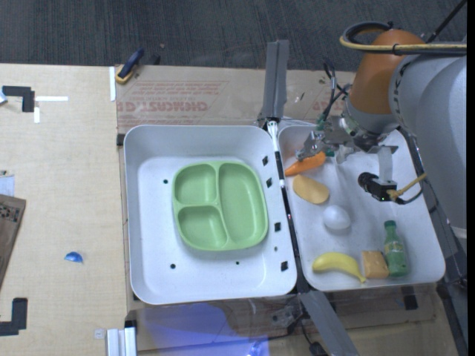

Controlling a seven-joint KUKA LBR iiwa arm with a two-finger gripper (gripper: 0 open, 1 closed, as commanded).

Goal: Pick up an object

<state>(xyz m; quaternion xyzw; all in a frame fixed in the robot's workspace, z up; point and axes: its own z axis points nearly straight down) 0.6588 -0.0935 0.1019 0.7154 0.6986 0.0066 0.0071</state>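
My gripper (320,148) hangs over the far left part of the right bin (415,273). An orange carrot (303,165) lies slanted with its thick end right at the gripper and its tip toward the bin's left wall. I cannot tell whether the carrot is gripped or merely touched. Nearer the front lie a pale yellow potato-shaped piece (311,190) and a white ball (336,219). A banana (337,264), a tan block (374,265) and a small green bottle (394,249) sit along the front of the bin.
The left bin (148,273) holds a green divided plate (220,205). The grey arm with its orange band (378,73) and cables covers the right bin's far right side. A black fitting (375,185) hangs under the wrist.
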